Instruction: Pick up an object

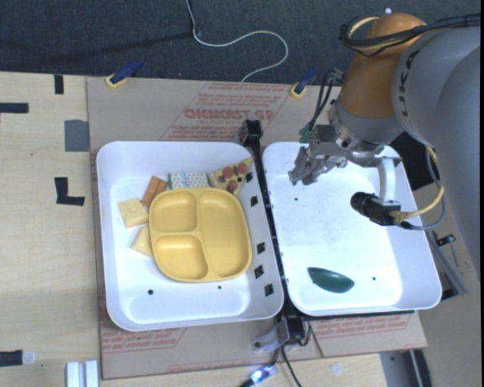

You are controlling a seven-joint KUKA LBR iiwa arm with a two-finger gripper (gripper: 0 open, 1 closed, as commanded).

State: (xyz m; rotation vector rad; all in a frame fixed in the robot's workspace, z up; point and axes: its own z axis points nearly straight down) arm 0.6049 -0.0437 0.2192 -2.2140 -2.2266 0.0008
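One green object (331, 279) near right bin (403, 297) front edge

Right bin (403, 285) floor lies mostly open; only a dark green object (331, 280) near its front.

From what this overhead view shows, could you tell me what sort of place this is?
Most likely a robotics lab's grasping test bench. Two white bins sit on taped-down cardboard, a grey and orange arm reaches over the right bin, and the left bin holds a yellow divided plate among small props.
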